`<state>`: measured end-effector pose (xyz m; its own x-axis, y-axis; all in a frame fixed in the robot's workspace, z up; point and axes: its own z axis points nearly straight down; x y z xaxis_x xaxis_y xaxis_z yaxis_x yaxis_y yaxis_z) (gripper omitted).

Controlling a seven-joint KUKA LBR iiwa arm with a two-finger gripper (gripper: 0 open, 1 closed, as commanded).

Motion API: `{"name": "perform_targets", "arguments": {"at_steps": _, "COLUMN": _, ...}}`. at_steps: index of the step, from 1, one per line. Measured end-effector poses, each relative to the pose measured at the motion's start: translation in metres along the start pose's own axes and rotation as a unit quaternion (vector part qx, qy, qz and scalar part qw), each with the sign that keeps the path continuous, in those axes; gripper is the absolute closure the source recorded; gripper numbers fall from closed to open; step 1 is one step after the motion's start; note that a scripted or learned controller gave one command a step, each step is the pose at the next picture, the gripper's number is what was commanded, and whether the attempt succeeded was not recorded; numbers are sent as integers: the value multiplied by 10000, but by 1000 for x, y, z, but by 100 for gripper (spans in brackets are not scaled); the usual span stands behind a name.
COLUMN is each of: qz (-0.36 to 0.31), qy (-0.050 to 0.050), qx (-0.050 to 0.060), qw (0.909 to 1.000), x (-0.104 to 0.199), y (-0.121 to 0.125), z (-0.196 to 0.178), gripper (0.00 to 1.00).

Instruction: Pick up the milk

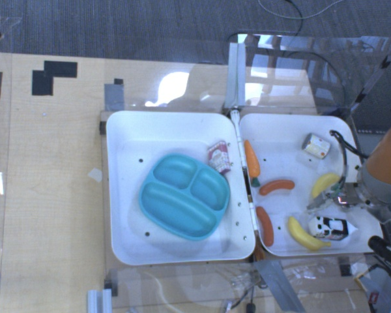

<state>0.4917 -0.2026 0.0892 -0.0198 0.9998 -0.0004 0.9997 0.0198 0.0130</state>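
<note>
From the camera view, we saw the milk (332,227) lying in the right bin's (287,126) near right corner, beside a banana (304,235). The gripper (327,199) hovered just above it; we could not tell its state.

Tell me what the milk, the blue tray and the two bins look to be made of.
Milk: probably printed carton, white with black patches, matte look. Blue tray: likely moulded plastic, with smooth rounded compartments and a soft sheen. Left bin and right bin: apparently smooth white plastic, rounded corners and faint glare.
</note>
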Motion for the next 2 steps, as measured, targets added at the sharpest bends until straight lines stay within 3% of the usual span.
{"name": "perform_targets", "arguments": {"at_steps": 1, "qz": -11, "qy": -3, "qx": -29, "qw": 10000, "x": 1, "y": 3, "z": -12, "gripper": 100}}
{"name": "perform_targets", "arguments": {"at_steps": 2, "qz": -11, "qy": -3, "qx": -28, "qw": 10000, "x": 0, "y": 3, "z": -12, "gripper": 0}}
